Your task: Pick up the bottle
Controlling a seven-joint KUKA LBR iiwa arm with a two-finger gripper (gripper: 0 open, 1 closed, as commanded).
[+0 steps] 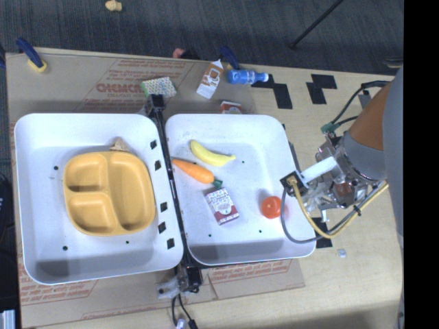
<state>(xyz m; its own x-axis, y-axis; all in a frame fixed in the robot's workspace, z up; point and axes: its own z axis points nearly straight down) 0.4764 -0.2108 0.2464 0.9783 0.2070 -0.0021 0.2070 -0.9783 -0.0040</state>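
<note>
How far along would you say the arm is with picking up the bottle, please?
Nothing looks done yet. The small blue plastic bottle lies on its side on the bench behind the right white bin, untouched. The tool sits by that bin's right rim, well away. Reaching, grasping and lifting all remain.

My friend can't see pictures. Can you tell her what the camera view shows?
A blue bottle lies on the bench behind two white bins, while the robot's end effector hangs at the right bin's right edge. That bin holds a banana, carrot, small carton and tomato; the left bin holds a yellow divided plate.
</note>
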